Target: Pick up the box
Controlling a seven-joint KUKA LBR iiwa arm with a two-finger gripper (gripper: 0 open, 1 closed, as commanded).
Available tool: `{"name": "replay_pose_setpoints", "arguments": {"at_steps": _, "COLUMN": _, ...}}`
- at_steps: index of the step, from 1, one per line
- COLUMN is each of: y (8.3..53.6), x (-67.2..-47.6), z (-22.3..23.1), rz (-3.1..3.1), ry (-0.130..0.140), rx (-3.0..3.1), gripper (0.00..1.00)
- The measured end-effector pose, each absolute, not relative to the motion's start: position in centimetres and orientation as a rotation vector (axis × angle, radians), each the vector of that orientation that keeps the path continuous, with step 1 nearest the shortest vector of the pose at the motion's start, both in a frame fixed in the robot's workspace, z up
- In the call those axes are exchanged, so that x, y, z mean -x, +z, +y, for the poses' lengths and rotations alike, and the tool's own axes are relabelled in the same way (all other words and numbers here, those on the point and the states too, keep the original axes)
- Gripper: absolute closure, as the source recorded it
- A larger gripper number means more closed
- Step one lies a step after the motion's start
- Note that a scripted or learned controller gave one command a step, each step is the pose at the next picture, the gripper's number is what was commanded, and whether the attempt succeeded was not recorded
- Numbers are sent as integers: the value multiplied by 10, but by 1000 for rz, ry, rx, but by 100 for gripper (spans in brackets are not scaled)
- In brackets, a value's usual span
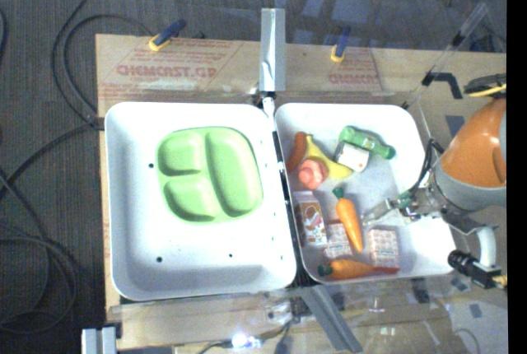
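Several small boxes lie in the right bin (412, 123). A red-and-white carton (310, 221) lies near the bin's left wall, with a second one (337, 239) just beside it. A third carton (383, 244) sits near the front, and a white box with a green edge (352, 156) lies at the back. My gripper (382, 211) reaches in from the right, low over the bin floor. It sits just above the third carton and to the right of a carrot (349, 224). I see nothing held in it.
A green bottle (368, 140), a banana (327, 160), a pink fruit (310, 173), an orange vegetable (297, 151) and a second carrot (354, 268) crowd the right bin. The left bin (123, 204) holds a green divided tray (211, 172). A metal post (271, 48) stands behind the bins.
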State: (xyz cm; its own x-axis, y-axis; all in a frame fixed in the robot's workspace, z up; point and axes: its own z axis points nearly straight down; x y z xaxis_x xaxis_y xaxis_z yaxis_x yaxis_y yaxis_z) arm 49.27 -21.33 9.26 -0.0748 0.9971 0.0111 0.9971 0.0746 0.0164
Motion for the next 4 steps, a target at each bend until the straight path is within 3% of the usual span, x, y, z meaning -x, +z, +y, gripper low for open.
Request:
{"name": "replay_pose_setpoints", "arguments": {"at_steps": 1, "y": 92, "x": -491, "z": -207, "rz": 2305, "ry": 16, "rx": -2109, "gripper": 0}}
{"name": "replay_pose_setpoints", "arguments": {"at_steps": 4, "y": 93, "x": -492, "z": -214, "rz": 2365, "ry": 23, "rx": -2064, "gripper": 0}}
